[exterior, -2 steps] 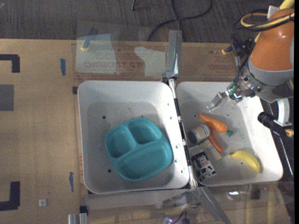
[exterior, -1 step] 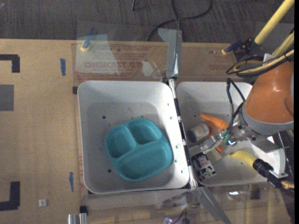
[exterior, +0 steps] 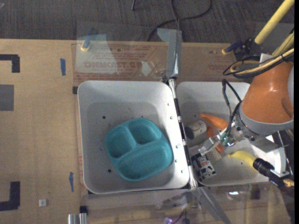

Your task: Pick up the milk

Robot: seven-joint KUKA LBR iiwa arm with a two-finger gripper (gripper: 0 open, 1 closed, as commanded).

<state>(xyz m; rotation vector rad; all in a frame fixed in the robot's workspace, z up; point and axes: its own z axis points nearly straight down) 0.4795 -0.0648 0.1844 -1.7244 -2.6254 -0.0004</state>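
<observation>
Small white printed milk carton (exterior: pixel 204 164) lies at right white bin's (exterior: pixel 187 93) near-left corner against the divider wall, jaws (exterior: pixel 219 143) just behind it, state unclear; risk: wall blocks a finger, or orange carrot (exterior: pixel 214 121) gets grabbed.

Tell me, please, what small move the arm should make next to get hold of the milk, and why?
Probably a short move toward the bin's near-left corner. The gripper hangs over the right bin among a carrot, a can-like item and a banana, while what looks like the milk carton lies just below and left of it. Centring over the carton first should avoid catching its neighbours.
</observation>
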